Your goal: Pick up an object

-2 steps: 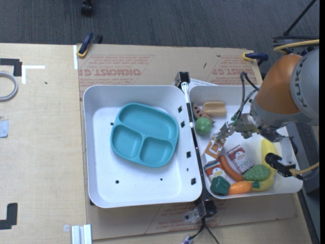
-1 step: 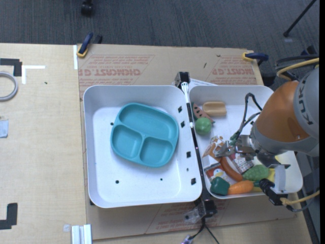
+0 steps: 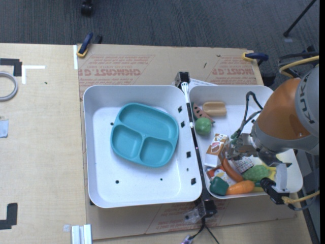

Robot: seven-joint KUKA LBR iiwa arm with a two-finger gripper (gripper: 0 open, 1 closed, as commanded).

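Nearest, along the lower edge of the right bin [image 3: 284,90]: dark green pepper [image 3: 219,186], orange carrot [image 3: 240,187], light green leafy vegetable [image 3: 256,173]. Just above them, the gripper [image 3: 232,150] sits low over a red chili [image 3: 229,169] and a printed card [image 3: 216,145]; finger state cannot be told. Farther up: green ball [image 3: 203,125], tan bread piece [image 3: 214,108]. Left bin [image 3: 96,151], centre frame, holds a teal divided plate [image 3: 144,134].
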